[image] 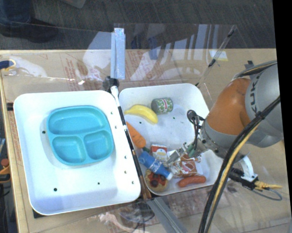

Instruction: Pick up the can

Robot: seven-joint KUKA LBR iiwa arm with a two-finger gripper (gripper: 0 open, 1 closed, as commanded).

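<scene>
The can (162,105) is small and green with a pale patterned label. It lies on its side near the back wall of the right bin (197,96), just right of a yellow banana (142,113). My gripper (189,149) is low over the front right part of that bin, beside a pile of small packets. It is well in front of the can and a little to its right, not touching it. The grey arm with its orange band (228,115) covers the bin's right rim.
The left bin (29,149) holds a blue divided plate (80,134). In the right bin lie a carrot (136,135), a blue item (152,163), red-and-white packets (183,165) and a red sausage-like piece (191,180). Black cables (227,172) hang from the arm.
</scene>
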